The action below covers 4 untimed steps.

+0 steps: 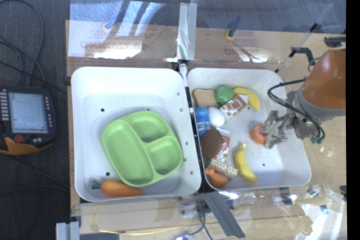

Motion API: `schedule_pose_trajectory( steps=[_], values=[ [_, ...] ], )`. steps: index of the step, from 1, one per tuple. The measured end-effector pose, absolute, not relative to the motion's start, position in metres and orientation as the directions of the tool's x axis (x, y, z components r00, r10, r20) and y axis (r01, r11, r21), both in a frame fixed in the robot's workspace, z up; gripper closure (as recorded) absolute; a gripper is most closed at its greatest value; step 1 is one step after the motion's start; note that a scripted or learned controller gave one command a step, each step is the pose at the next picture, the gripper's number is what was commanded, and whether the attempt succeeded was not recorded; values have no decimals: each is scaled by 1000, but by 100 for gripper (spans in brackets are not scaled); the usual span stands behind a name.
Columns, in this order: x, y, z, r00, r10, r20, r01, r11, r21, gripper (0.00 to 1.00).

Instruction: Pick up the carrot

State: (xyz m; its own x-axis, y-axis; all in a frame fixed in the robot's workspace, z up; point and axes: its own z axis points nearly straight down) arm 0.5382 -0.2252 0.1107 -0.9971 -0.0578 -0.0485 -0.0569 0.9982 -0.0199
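The carrot (117, 188), orange with a green stub, lies along the front wall of the left bin (90, 87), just below the green divided plate (143, 147). My gripper (271, 133) is far from it, low in the right bin (281, 168), with its fingers pointing left beside a small orange-red round item (259, 133). I cannot make out whether anything sits between the fingers.
The right bin holds two bananas (245, 163), a second banana (250, 96), a green round item (224, 93), a white egg (216, 117), a blue bottle (201, 118), a brown piece (211, 142) and small boxes. A teach pendant (25, 115) lies left of the bench.
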Motion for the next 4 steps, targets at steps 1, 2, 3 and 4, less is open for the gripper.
schedule_pose_trajectory(
  steps=[1, 2, 3, 4],
  values=[
    [546, -171, 254, -999, -40, -16, -40, 999, -4, 100],
    [621, -99, 344, -1000, 27, -12, 27, 1000, 1, 100],
    [636, -171, 386, -987, 158, -7, 158, 987, -1, 100],
    [646, -179, 294, -982, 188, 5, 188, 982, 2, 100]
  ],
)
